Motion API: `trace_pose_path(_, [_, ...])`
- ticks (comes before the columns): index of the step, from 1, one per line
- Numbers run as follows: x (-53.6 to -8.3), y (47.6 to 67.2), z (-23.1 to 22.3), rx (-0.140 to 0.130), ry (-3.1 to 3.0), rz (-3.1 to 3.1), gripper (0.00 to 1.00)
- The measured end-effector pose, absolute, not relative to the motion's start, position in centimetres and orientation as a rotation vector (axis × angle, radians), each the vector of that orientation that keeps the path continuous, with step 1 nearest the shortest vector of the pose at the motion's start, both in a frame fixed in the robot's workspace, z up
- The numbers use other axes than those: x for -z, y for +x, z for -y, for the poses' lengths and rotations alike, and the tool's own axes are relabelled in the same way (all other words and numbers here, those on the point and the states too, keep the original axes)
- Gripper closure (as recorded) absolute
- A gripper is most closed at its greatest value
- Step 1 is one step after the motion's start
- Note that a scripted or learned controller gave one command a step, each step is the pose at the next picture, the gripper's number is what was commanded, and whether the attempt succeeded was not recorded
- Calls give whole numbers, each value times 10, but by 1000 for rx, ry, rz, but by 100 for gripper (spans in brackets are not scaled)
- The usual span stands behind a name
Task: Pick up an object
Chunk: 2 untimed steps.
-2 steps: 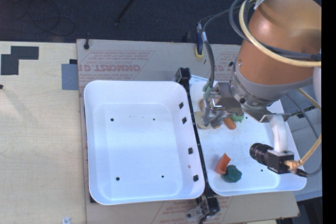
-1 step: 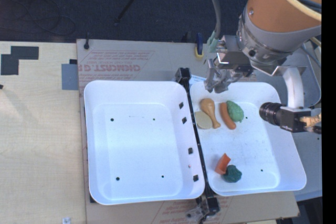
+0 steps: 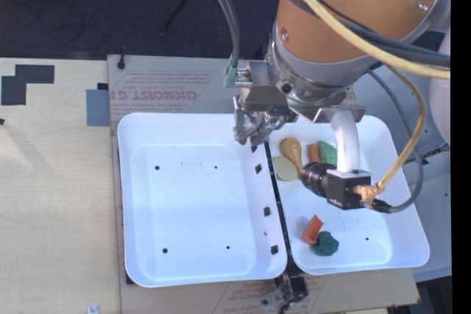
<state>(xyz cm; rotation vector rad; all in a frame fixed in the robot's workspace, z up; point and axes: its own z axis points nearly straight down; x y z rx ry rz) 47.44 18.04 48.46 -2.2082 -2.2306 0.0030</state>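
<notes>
The claw [image 3: 254, 130] is seen just above the middle of the frame, hanging over the upper end of the ridge where the two bins meet. It is dark and tangled against the arm's housing, so whether it is wide or narrow cannot be told, and nothing can be made out held in it. By that evidence the pick is judged not yet done: no object has been lifted, and a descent, a grasp and a lift are all left to do.

Just right of the claw, in the right bin [image 3: 397, 246], a tan pear-shaped piece [image 3: 291, 151] is found, with a pale round disc [image 3: 283, 168] touching it below. An orange piece [image 3: 314, 151] and a green piece [image 3: 327, 154] lie side by side next to these, partly hidden behind the white bracket and the black camera unit [image 3: 331, 184] carried on the arm. Lower in the same bin, well apart from that cluster, a small red-orange wedge [image 3: 312, 229] is seen touching a dark green lump [image 3: 326, 243]. Any of these could serve as the task's thing; the tan piece is nearest the claw.

The left bin [image 3: 140, 158] shows only its white floor with a few small dark dots. Both bins rest on a brown board [image 3: 169, 88] laid on the pale wooden surface [image 3: 51, 195] at the left of the frame
</notes>
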Motion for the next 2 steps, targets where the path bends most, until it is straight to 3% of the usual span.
trace_pose_path(1, [-540,476,-243,4,-2213,2229,100])
trace_pose_path(2, [-335,473,-243,-34,-2216,2217,100])
